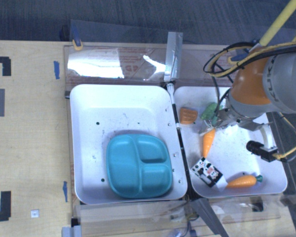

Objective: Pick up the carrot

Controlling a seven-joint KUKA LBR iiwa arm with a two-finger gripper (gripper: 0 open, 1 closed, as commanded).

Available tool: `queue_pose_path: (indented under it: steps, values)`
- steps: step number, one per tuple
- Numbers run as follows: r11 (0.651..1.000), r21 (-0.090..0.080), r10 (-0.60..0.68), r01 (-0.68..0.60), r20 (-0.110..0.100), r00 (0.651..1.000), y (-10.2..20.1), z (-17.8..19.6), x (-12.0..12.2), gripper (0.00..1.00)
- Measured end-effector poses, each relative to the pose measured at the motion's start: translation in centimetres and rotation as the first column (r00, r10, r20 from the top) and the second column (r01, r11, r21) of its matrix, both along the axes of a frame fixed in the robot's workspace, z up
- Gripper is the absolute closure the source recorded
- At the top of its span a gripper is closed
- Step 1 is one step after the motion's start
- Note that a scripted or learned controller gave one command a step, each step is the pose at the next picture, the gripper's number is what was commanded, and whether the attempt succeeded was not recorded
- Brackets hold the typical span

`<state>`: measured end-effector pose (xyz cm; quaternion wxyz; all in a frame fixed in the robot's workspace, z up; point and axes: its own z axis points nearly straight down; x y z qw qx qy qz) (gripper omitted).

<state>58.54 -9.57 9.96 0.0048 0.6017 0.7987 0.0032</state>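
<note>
While fingers (213, 126) touch carrot (207, 142) (grip unclear) | bin wall (179, 132) near

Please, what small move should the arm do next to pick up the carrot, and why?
Probably a short, slow lift straight up. The claw sits at the top end of the upright-looking carrot in the right bin, so a small rise would test the grip. Its hold cannot be confirmed from here.

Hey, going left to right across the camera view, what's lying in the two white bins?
Teal divided plate in the left bin → orange block → black-and-white block → lying carrot at the right bin's near edge.
</note>
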Motion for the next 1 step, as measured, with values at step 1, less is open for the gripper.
queue_pose_path:
  steps: [1]
  values:
    - [0.992,0.001,0.123,-0.123,-0.003,0.992,6.39,8.81,-0.28,1.0]
